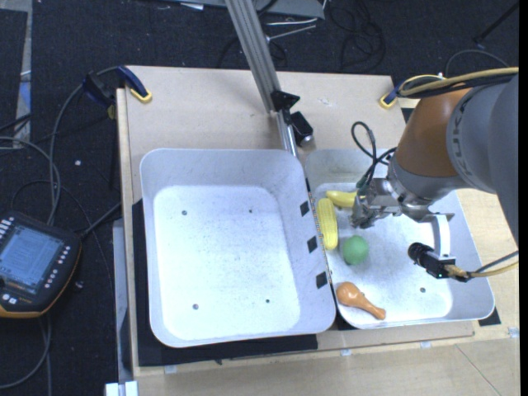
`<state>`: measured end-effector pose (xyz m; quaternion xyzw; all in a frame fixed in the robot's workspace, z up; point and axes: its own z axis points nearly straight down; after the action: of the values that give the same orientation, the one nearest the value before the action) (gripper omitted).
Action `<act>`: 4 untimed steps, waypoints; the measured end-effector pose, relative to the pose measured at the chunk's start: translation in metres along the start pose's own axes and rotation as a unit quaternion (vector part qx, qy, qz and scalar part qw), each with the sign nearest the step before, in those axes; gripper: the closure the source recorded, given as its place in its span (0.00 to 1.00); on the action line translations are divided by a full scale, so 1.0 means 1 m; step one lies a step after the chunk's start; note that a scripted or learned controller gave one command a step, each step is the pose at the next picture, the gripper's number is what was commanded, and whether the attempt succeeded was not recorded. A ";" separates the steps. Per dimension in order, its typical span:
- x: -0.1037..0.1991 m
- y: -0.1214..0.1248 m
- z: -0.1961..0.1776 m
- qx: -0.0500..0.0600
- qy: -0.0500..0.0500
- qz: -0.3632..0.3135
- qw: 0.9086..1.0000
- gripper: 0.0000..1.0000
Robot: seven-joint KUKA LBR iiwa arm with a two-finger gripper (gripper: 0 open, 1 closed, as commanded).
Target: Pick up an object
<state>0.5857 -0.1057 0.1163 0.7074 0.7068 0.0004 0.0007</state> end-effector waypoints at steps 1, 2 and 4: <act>0.000 -0.003 -0.062 -0.002 0.000 -0.001 1.000 1.00; 0.000 -0.002 -0.096 -0.001 0.000 -0.001 1.000 1.00; 0.099 0.007 -0.101 0.001 0.001 -0.003 1.000 1.00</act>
<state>0.5930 -0.0067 0.2176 0.7055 0.7087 0.0005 -0.0001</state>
